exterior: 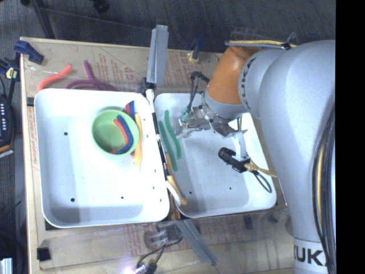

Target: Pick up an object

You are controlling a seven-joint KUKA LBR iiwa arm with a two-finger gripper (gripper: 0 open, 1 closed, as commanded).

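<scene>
1. The grey arm (285,96) reaches in from the right. Its orange band (228,73) is bent over the far edge of the right bin (217,193), and the gripper (183,125) hangs low near that bin's far-left corner.
2. Its tip sits just beside the green strips (171,141) — the likeliest target, judging by the pose. Whether it touches them cannot be told, and nothing shows clamped in it.
3. Spread or pressed together? The tip is too small and cluttered to read, so that cannot be told either.
4. The strips lie long and thin along the right bin's left wall, side by side and slightly bowed. They look matte, soft and rubbery, probably quick to bend. Hugging the wall, they leave little room on that side, which would explain an approach from the bin's open floor.
5. A tan stick (176,191) lies tucked into the near-left corner of the same bin. It is narrow and looks hard.
6. In the left bin (85,193), a round green bowl (108,131) sits toward the right wall. It looks like smooth plastic, with blue, red and orange curved pieces nested along its rim.
7. On the bare bench (114,53) beyond that bin's far edge lie an orange strip (55,77) and a looped purple cord (91,84) — both out of play.
8. Judgement: the pick is at the approach or closing step, with nothing lifted yet.
</scene>
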